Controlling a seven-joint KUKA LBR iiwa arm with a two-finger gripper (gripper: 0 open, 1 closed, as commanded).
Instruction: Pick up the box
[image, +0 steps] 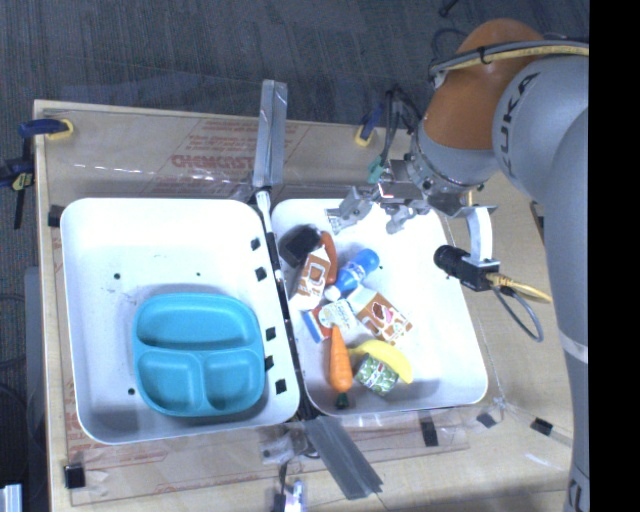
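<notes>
Arm poised over the right bin, box not yet taken

The gripper (378, 208) hangs above the far rim of the right bin (455, 345), fingers spread apart with nothing between them; the box (384, 317) (brown-and-white carton, lying flat) sits mid-bin, hemmed by a blue bottle (356, 269), a banana (386, 359) and a carrot (339, 362). A clean pick probably means descending squarely over the carton and closing across its narrow sides, clear of the bottle
</notes>
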